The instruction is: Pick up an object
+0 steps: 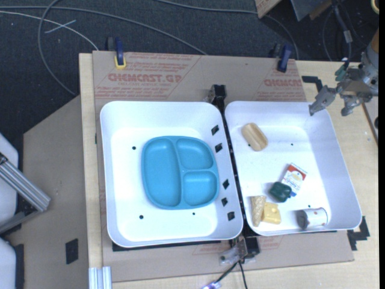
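My gripper [334, 103] hangs above the far right corner of the right bin [337, 161], its two grey fingers spread apart with nothing between them. In that bin lie a tan bread roll [255, 136] near the back left, a small red and white carton [295, 177], a dark green object [280, 191] touching it, a yellow cheese wedge [271, 214] beside a pale cracker-like piece [258, 209], and a small white and grey cylinder [312, 217] at the front right. All of these sit well away from the gripper.
The left bin [120, 173] holds a blue divided plate [180, 171]. Black clips [219, 161] line the seam between the bins. Clamps [120, 56] hold the cardboard sheet at the back. Cables cross the dark floor behind.
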